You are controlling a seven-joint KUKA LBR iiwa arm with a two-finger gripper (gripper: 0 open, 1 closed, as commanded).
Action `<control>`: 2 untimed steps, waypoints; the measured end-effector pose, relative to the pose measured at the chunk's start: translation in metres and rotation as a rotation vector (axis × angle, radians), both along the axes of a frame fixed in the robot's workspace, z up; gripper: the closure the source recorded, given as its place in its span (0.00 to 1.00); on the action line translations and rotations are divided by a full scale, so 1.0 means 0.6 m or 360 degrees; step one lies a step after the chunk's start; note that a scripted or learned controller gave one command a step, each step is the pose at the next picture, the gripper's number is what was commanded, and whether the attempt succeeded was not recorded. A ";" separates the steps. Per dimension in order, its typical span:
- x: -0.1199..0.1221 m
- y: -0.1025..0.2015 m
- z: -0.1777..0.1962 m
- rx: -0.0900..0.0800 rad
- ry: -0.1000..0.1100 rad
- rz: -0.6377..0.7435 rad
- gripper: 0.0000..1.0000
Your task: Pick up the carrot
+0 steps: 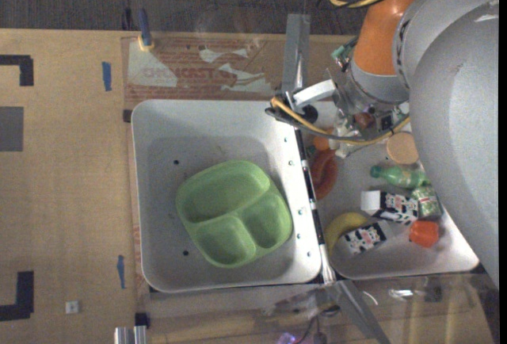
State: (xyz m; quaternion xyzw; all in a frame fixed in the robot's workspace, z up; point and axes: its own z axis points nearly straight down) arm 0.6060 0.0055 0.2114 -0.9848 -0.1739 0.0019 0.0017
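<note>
A small orange piece (320,143), which may be the carrot, peeks out at the right bin's far left, just above a dark red bowl (324,173). Most of that piece is hidden by the gripper. My gripper (346,131) hangs low over the upper left part of the right bin (455,259), right beside the orange piece. The grey wrist, its cables and the orange band (380,21) cover the parts around it.
The left bin (150,144) holds a green divided plate (234,212). In the right bin lie a green bottle (400,174), two cow-print cartons (396,208), a yellow fruit (346,222), an orange-red item (425,233) and a tan round thing (402,148). The arm's bulk covers the bin's right side.
</note>
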 end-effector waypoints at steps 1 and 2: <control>-0.065 0.150 0.030 0.0000 0.0000 0.0506 1.00; -0.015 0.135 0.076 -0.0003 -0.0007 0.0301 1.00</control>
